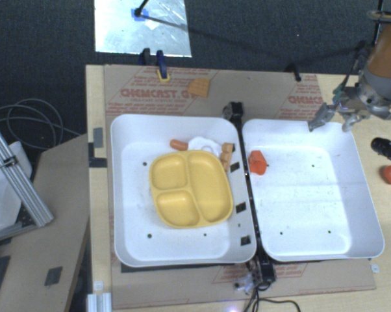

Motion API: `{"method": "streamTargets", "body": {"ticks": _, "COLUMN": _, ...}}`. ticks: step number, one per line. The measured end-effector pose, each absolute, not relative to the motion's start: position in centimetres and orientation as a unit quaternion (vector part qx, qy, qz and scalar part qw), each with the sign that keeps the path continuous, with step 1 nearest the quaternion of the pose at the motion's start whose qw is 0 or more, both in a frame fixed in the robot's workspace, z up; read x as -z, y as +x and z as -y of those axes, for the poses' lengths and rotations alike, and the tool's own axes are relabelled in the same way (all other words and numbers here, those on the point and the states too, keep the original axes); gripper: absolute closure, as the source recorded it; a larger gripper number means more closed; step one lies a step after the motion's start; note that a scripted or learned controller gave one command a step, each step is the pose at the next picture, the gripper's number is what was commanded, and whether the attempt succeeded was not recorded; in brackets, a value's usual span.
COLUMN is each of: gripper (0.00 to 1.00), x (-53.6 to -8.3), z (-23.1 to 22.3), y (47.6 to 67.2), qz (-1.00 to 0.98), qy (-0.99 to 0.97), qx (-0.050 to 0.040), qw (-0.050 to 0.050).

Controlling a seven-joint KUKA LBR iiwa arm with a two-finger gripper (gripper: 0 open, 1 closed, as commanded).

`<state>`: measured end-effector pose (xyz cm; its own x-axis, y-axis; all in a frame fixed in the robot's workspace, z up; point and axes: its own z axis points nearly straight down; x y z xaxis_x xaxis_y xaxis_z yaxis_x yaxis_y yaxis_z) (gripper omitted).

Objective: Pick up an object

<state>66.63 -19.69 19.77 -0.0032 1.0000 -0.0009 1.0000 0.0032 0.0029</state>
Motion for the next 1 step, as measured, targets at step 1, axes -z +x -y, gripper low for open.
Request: {"method": "streamTargets", "body": {"ticks": 1, "gripper": 0.0, "x": -25.85, "z": 2.29, "y": 60.89, "qz": -0.714, "qy": 0.7, "qx": -0.0043, "qw": -0.001}}
